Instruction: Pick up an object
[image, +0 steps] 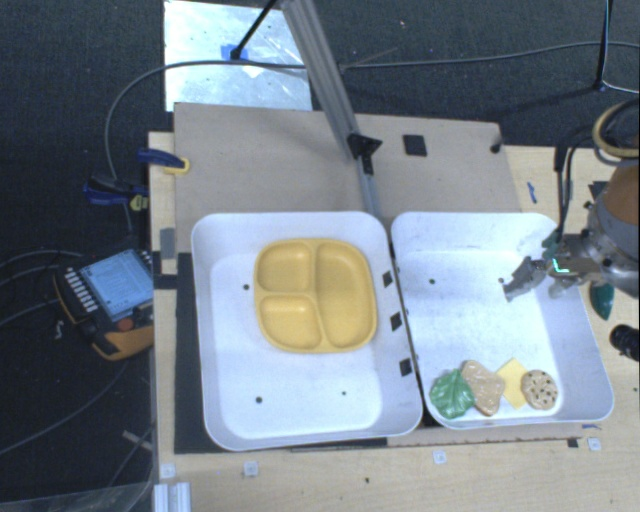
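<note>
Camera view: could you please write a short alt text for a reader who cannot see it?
A robot arm's gripper hangs over the right white bin, above four small items at its front edge: a green leaf, a tan piece, a yellow slice and a round cookie. The left white bin holds a yellow divided plate.

- No text, label, brand, number or sign could be read anywhere in the camera view.
- A small handheld device (112, 288) to the left of the bench had a pale blue screen, but whatever it showed was too small and blurred to make out.
</note>
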